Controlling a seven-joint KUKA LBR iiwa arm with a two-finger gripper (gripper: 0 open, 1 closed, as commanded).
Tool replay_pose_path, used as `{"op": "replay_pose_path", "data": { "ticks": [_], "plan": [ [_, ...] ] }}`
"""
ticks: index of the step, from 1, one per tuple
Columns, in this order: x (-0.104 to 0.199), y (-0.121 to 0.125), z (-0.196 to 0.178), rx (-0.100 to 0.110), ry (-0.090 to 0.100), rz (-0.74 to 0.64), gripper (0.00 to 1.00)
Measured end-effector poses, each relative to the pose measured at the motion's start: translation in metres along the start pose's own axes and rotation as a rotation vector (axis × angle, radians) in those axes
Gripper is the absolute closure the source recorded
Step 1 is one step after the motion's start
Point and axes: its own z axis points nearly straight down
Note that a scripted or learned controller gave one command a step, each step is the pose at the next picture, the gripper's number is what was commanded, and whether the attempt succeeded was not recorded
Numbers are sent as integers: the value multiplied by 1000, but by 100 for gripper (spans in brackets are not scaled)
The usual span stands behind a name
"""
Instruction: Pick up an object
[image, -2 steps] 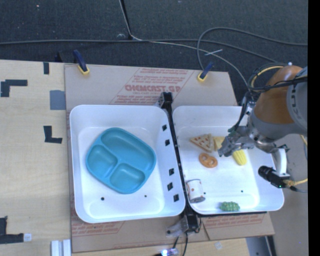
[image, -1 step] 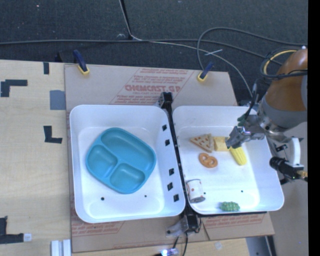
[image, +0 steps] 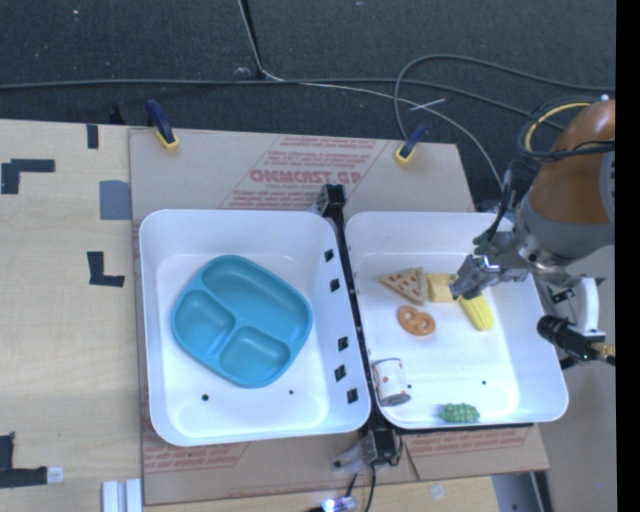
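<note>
the end effector (image: 467, 281) sits low in the right bin (image: 535, 400), over the yellow block (image: 440, 288) beside the corn (image: 478, 311); its grip state cannot be told. open floor lies toward the near rim.

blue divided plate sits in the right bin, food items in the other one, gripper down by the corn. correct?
Not quite: the camera view shows the blue divided plate in the left bin. The food items lie in the right bin, with the gripper by the corn.

Two shallow white bins (image: 160, 300) sit side by side. One blue divided plate (image: 242, 320). Beside the gripper (image: 468, 283): one yellow corn cob (image: 478, 312), one cheese wedge (image: 407, 285), one pretzel (image: 416, 321), one small cup (image: 389, 381), one green broccoli floret (image: 460, 412).
</note>
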Motion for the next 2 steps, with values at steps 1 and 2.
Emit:
{"op": "replay_pose_path", "data": {
  "ticks": [1,2],
  "plan": [
    [59,5,7,0,2,-5,100],
    [114,16,-6,-1,1,-6,100]
  ]
}}
